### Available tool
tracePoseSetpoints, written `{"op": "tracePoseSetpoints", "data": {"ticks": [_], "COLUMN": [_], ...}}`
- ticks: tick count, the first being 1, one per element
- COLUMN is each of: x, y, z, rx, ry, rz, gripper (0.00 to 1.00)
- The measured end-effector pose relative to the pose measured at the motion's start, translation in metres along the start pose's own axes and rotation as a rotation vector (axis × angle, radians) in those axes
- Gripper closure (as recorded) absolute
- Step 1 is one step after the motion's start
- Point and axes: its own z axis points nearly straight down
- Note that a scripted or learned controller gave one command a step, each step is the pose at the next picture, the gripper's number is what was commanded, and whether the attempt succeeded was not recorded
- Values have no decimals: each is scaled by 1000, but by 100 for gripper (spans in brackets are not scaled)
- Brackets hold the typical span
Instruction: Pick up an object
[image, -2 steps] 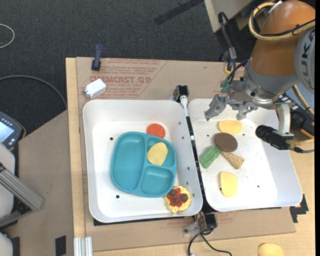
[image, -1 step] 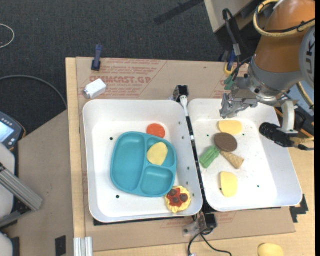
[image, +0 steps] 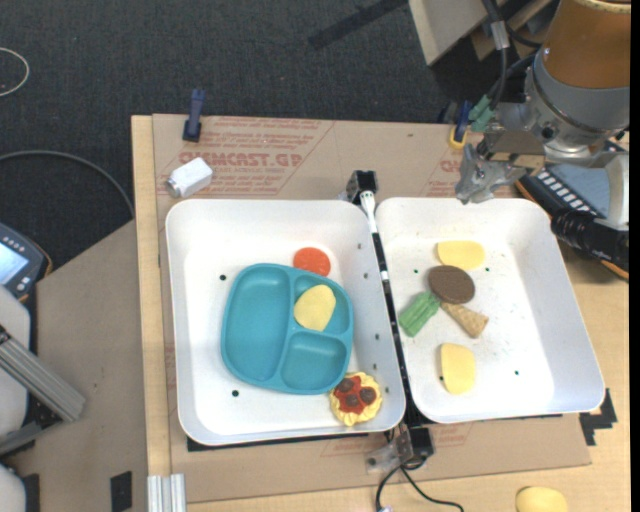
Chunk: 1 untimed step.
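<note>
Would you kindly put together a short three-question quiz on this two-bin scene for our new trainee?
1. True or false: the yellow oval food piece lies in a compartment of the teal divided plastic plate.
2. Which item sits at the plate's lower right corner in the camera view? A) small round pizza toy B) green oblong piece C) orange disc
3. Fill in: the brown oval cookie-like piece lies in the ____ shallow white bin as the camera sees it.

Key: 1 true; 2 A; 3 right. The gripper hovers over that bin's upper rim.
</note>
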Motion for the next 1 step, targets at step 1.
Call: {"op": "tracePoseSetpoints", "data": {"ticks": [1], "x": [-11], "y": [-53], "z": [22], "rx": [20], "ry": [-1], "rz": [8], "gripper": [100]}}
